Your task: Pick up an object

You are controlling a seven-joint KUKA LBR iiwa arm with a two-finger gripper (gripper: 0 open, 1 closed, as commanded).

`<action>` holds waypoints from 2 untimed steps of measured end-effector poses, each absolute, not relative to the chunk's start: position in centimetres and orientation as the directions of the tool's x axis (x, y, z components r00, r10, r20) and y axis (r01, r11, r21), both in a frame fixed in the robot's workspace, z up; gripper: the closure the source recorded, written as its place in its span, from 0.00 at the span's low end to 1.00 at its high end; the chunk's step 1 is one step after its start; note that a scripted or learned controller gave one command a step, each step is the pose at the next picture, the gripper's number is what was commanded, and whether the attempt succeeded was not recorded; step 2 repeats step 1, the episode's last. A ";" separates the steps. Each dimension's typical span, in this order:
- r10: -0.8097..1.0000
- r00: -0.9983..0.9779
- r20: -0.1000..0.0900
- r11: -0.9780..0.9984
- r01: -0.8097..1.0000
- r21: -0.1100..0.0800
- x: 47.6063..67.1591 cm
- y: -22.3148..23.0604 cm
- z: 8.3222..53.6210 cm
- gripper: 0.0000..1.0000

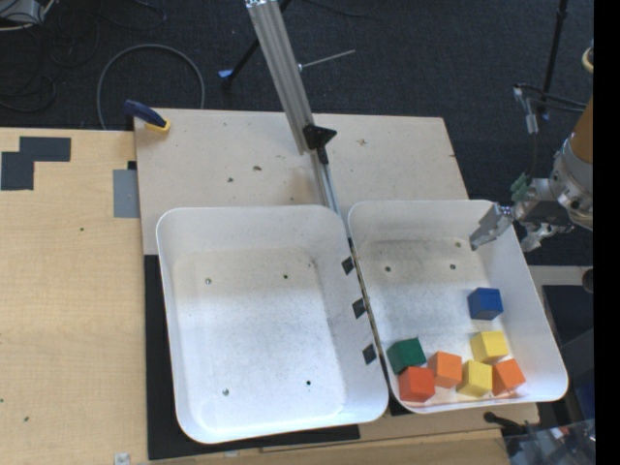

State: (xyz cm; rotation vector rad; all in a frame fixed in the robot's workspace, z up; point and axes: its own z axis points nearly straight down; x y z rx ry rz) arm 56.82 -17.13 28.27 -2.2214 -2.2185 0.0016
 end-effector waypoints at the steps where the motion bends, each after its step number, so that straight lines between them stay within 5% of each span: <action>1: 1.000 0.002 0.002 -0.002 1.000 -0.002 52.3 -15.5 30.6 0.00; 2: 1.000 0.002 0.002 -0.002 1.000 -0.002 52.3 -15.5 30.6 0.00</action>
